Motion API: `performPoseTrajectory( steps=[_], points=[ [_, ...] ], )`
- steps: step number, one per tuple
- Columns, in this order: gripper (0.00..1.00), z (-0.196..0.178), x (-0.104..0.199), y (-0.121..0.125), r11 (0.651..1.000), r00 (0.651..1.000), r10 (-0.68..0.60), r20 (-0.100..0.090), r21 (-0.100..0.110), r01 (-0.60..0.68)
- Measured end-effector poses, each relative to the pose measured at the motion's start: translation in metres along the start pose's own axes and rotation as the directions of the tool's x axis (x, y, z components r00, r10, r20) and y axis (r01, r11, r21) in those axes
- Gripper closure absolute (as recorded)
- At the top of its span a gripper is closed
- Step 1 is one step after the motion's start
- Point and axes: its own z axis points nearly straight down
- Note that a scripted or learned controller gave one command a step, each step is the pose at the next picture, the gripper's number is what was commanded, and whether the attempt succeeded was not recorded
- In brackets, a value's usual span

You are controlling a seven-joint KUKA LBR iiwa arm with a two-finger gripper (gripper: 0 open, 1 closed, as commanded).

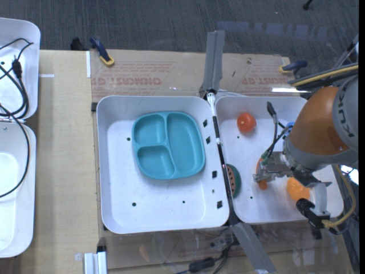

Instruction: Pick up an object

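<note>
Nearest the camera, along the near edge of the right bin [251,213], the arm's cabling and a black fitting hang over the rim, which suggests the arm reaches down steeply into this bin and not across it. Just beyond, an orange object [296,188] lies toward the bin's near right corner, partly covered by the arm; it is probably the closest candidate for the pick. The gripper [263,173] sits low over the bin's middle, pointing toward the left wall, with something small and orange at its tip. Whether that is a held item or part of the tool, I cannot tell, and its state is likewise not readable from here. Against the near part of the left wall, a dark green and reddish piece [232,179] rests at the foot of the wall. Farther back, an orange-red ball [246,122] sits free near the far left corner, well apart from the gripper. In the left bin [114,210], a teal divided plate [169,144] lies flat toward the far side.
</note>
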Motion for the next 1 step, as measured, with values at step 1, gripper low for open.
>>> performPoseTrajectory(
  steps=[1],
  points=[
    [1.0, -0.0865, 0.0557, 0.0636, 1.0, 1.0, -0.01, 0.002, -0.003, 0.01]
  ],
)
